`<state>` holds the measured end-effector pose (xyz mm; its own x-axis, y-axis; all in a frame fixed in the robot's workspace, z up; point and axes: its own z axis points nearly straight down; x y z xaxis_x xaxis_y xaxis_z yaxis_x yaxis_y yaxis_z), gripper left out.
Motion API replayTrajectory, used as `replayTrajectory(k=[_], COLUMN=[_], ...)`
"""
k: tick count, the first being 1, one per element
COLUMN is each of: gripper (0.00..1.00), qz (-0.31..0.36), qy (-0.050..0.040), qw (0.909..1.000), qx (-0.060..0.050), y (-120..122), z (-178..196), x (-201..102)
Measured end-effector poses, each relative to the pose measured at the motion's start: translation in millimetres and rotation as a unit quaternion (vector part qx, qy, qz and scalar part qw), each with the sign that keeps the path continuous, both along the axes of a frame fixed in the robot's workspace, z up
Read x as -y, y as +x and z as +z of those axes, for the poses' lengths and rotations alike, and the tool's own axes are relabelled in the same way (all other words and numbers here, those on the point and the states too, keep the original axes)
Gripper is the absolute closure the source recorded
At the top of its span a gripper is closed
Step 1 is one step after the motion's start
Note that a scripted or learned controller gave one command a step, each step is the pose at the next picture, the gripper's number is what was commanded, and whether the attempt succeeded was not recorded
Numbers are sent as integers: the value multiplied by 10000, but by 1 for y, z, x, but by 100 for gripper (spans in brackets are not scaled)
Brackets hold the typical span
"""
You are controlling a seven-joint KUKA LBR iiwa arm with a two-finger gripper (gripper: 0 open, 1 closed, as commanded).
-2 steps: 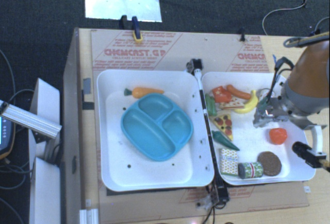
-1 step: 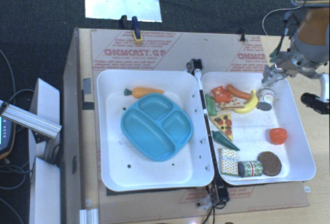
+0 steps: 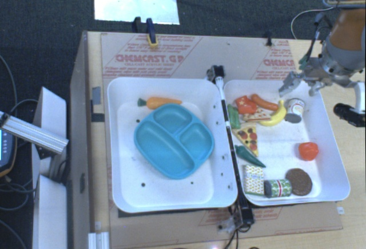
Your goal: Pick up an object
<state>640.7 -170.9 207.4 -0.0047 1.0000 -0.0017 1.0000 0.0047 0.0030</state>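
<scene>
While nothing sits between them, the gripper [image 3: 298,83] fingers hang spread apart over the right bin's [image 3: 337,176] far edge. Near to far in that bin: a can [image 3: 277,188] lies on its side at the near edge, touching a brown patty [image 3: 298,181] to its right and a patterned card [image 3: 253,177] to its left. Further up, a tomato [image 3: 308,151], green pepper [image 3: 248,154], and pizza slice [image 3: 247,138]. Beyond, a banana [image 3: 276,115], a red piece [image 3: 246,105], a sausage [image 3: 263,102] and a small round tin [image 3: 295,107] just below the gripper. Left bin [image 3: 123,185] holds a blue divided plate [image 3: 173,140], with a carrot [image 3: 161,102] just past it.
</scene>
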Motion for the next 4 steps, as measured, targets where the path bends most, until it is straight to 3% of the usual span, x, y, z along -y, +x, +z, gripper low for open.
replayTrajectory(k=[1, 2, 3, 4], gripper=[0, 0, 100, 0], qz=[-14, 1, 22, 25], qy=[2, -36, -70, -71], qw=[10000, 10000, 9999, 9999], qx=[-13, 80, 150, 147], y=[8, 17, 20, 20], z=[-67, -98, -84, -85], x=[23, 26, 27, 27])
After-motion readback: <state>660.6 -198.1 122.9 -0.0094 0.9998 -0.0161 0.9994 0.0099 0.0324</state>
